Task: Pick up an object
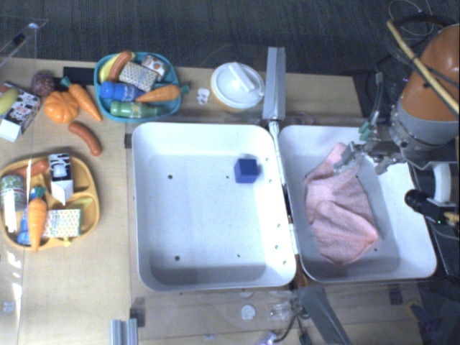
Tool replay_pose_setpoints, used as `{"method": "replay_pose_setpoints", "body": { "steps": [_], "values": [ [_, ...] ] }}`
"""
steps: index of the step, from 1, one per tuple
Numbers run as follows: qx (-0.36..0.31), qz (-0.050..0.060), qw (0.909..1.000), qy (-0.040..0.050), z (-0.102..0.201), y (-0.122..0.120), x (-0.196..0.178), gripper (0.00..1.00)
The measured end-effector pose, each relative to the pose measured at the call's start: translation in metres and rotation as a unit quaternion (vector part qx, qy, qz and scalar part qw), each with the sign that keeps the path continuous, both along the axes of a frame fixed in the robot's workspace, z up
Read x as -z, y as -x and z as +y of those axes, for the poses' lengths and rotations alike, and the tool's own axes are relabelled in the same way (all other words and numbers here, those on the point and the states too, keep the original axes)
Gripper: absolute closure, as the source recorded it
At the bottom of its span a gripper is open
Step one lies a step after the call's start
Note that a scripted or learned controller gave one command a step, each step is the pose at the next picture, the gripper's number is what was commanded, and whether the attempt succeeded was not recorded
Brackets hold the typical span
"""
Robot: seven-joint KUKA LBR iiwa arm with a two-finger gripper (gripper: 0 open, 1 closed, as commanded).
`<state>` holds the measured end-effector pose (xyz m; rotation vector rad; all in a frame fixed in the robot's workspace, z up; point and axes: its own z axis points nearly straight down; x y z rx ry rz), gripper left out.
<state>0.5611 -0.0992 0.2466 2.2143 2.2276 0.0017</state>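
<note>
So the gripper [357,152] is parked right at the top corner of the pink cloth [339,205], in the right bin [410,264]; fingers look spread, nothing is held between them. A fold should be pinched squarely, then lifted slowly so it isn't dropped. Well off to its left, a blue cube [246,169] is sat in the other bin [180,264].

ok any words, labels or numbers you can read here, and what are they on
None can be read.
Small printed boxes in the blue bowl: print too blurred.
Boxes in the yellow tray: patterned, too small to read.
Black-and-white carton at the left edge: too blurred.
</note>
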Motion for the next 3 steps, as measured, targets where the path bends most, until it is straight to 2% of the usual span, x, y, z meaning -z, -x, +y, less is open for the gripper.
{"method": "replay_pose_setpoints", "body": {
  "steps": [1,2,3],
  "values": [
    [-0.001,0.000,1.0000,0.0001,0.001,-0.038,0.136,0.00],
    [-0.107,-0.007,0.9942,0.0025,0.001,-0.054,0.154,0.00],
    [-0.117,-0.010,0.9931,0.0030,-0.009,-0.016,0.154,0.00]
  ]
}}
